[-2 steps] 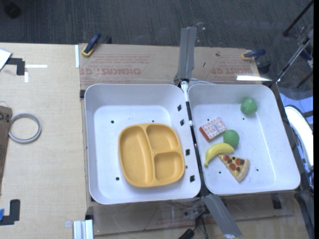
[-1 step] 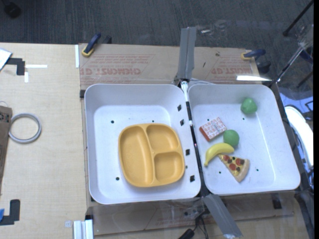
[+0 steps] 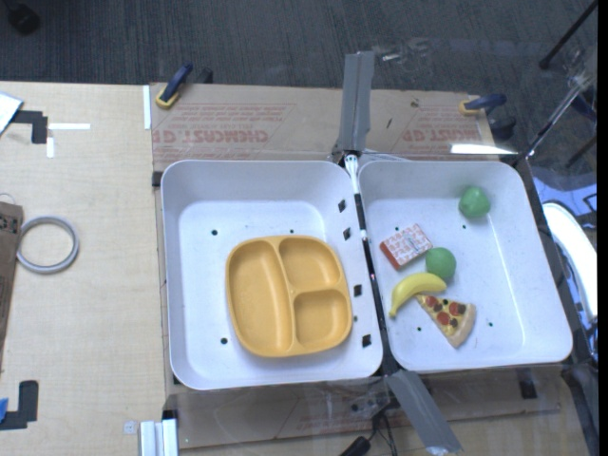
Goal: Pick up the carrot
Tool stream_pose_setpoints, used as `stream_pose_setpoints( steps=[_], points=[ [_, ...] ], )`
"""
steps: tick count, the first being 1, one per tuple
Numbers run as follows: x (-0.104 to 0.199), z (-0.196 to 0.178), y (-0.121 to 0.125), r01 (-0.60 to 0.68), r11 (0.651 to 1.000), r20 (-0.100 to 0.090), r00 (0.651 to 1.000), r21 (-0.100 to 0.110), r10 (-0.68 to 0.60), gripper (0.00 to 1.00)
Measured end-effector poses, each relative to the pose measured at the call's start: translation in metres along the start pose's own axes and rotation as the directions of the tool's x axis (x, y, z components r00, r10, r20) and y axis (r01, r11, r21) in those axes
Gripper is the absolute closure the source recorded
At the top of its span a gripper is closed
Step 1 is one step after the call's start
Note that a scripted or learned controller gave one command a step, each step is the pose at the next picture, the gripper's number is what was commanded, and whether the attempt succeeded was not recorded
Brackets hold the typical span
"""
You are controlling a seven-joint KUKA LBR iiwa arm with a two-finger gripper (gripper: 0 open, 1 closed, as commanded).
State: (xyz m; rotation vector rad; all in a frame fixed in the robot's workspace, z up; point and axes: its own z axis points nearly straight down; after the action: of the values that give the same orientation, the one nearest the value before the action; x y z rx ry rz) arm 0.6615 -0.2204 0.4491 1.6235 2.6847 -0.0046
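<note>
Camera view, looking down at a slant on two shallow white bins side by side. In the left bin (image 3: 180, 283), a yellow plate (image 3: 290, 294) with three compartments, lying flat near the middle and a little toward the near wall, set slightly askew.

In the right bin (image 3: 541, 283), five small things. Toward the far right corner, a green ball (image 3: 474, 202), well apart from the rest. Left of middle, a small red and white box (image 3: 406, 245), tilted. Just beside it on the near right, a second green round thing (image 3: 440, 263). Directly below that, touching or nearly so, a yellow banana (image 3: 416, 290), curved, its tip pointing down toward the wall between the bins. Right up against the banana on the near side, a toy pizza slice (image 3: 448, 317), point aimed at the banana, crust toward the near right.

Behind both bins, a sheet of brown cardboard (image 3: 256, 126) with red print, held by a blue and yellow clamp (image 3: 175, 85) at the left and another clamp (image 3: 483, 104) at the right. On the wooden bench (image 3: 76, 350) far left, a grey tape roll (image 3: 46, 244) lying flat, well apart from the bins.

Place of the carrot: cannot tell. Width of the gripper: cannot tell.
</note>
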Motion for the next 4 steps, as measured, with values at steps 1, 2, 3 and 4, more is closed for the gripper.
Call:
stream_pose_setpoints(
  steps=[1, 2, 3, 4],
  points=[
    [0.000, -0.009, 0.002, 0.003, 1.000, 0.003, 1.000, 0.000, -0.003, 1.00],
    [0.000, -0.009, 0.002, 0.003, 1.000, 0.003, 1.000, 0.000, -0.003, 0.00],
    [0.000, -0.017, 0.003, 0.006, 1.000, 0.005, 1.000, 0.000, -0.006, 1.00],
    [0.000, -0.026, 0.005, 0.008, 1.000, 0.008, 1.000, 0.000, -0.008, 1.00]
  ],
)
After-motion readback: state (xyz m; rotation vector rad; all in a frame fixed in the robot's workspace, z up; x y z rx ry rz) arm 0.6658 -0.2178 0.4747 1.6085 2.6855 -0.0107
